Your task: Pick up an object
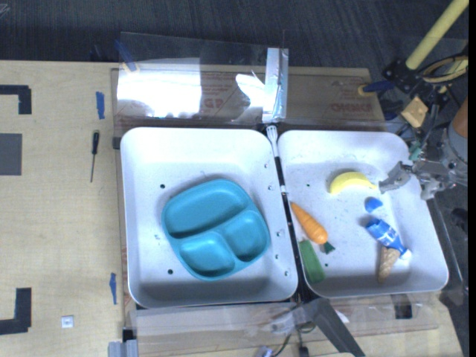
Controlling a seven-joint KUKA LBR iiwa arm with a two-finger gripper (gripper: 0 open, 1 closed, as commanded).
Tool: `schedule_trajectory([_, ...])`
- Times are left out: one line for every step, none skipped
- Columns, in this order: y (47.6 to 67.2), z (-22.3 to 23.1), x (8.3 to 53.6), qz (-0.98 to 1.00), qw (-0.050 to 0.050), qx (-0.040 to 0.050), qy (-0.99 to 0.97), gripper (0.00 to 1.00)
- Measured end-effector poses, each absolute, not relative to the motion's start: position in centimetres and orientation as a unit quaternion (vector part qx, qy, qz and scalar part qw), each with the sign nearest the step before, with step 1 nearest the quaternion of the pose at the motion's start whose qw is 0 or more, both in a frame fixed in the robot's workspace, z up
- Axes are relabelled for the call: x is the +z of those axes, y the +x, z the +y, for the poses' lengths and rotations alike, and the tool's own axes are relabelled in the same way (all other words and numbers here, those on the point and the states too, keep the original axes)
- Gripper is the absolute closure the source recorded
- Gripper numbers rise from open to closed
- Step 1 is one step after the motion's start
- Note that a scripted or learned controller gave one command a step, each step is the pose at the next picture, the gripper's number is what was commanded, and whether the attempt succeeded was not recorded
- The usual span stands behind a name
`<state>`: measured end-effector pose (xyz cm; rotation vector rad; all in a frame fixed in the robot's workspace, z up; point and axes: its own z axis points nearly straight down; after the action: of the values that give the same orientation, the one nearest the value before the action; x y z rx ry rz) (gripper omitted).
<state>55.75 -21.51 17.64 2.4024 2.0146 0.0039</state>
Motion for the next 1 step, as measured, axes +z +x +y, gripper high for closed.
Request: schedule_trajectory([52.75, -17.07, 9.64, 0.661, -0.003, -0.0018, 0.75, 0.0])
